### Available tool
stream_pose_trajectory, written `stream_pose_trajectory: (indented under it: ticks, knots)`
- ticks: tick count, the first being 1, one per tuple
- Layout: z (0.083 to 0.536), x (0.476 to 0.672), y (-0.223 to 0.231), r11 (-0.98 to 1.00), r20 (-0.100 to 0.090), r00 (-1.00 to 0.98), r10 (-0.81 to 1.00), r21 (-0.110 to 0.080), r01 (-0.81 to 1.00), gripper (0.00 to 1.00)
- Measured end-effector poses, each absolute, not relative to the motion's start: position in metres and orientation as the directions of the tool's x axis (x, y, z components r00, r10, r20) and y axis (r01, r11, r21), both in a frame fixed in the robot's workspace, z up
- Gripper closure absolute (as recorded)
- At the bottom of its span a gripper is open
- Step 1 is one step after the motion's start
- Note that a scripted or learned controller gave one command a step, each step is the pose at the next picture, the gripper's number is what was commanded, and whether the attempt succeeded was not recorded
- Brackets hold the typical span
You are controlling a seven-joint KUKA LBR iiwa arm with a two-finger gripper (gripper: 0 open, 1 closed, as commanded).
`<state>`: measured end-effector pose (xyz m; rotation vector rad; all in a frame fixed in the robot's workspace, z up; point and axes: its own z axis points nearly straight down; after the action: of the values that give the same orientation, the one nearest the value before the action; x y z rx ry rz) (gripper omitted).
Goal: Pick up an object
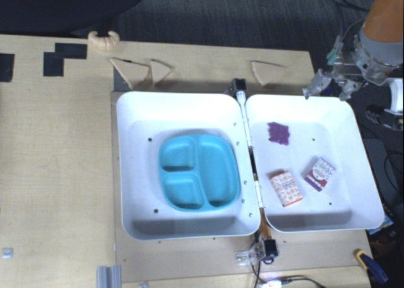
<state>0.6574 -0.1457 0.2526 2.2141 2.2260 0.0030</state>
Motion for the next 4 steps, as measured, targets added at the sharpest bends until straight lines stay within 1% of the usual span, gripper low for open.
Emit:
stream_pose_trajectory:
  ticks: [1,2,3,4]
  knots:
    - [0.086,0.654,-0.171,0.003,-0.001,-0.003,1.0,0.006,1.0,0.0]
    - [0.12,0.602,-0.156,0.003,0.0,-0.003,1.0,0.003,1.0,0.0]
    - [0.087,0.521,-0.176,0.002,-0.002,-0.002,1.0,0.005,1.0,0.0]
    - [0.097,0.523,-0.175,0.002,-0.002,-0.002,1.0,0.01,1.0,1.0]
